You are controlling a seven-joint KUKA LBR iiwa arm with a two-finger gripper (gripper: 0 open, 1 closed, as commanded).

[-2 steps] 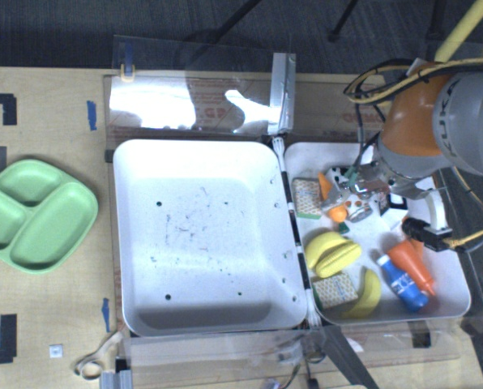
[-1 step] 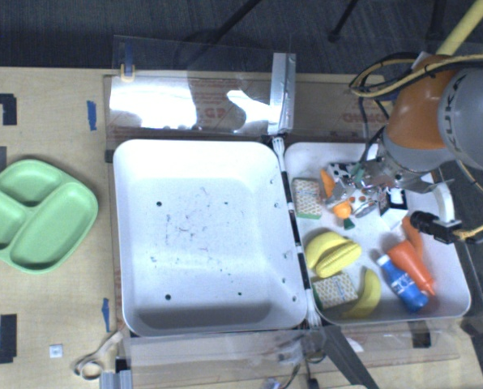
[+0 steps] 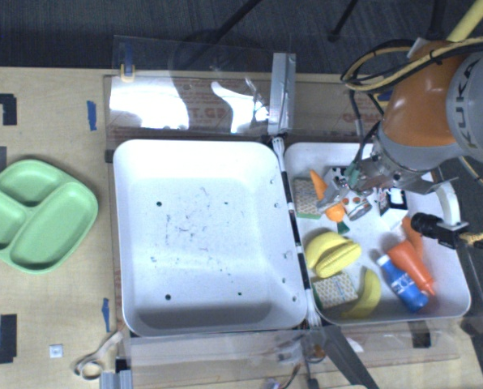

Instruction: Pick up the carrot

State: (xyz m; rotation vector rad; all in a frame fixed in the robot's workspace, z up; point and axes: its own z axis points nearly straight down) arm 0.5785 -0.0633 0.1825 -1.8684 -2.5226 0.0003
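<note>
Up high, closest to the camera, is the robot arm (image 3: 424, 108) with its big orange band, reaching in from the right. Under it, the gripper (image 3: 351, 201) is down low in the right bin (image 3: 462, 302), near the back. I cannot tell if the gripper is wide or narrow, because its shiny parts are all mixed up with the stuff below. I think the carrot (image 3: 335, 212) is the little orange thing touching the gripper's tip on the left side, with a bit of green just under it. I cannot see if the gripper has it yet. Another small orange piece (image 3: 317, 185) lies just beside it, so it is easy to grab the wrong one. A yellow banana (image 3: 332, 254) sits near the carrot, toward the front. An orange bottle (image 3: 414, 266) and a blue bottle (image 3: 402, 284) lie farther right. To do this well, the gripper should sit right over the carrot, one side on each side of it, squeeze gently, then lift straight up slowly. It should not bump the banana. The left bin (image 3: 201, 233) and the green plate (image 3: 35, 213) on the bench (image 3: 47, 314) are well apart.
</note>
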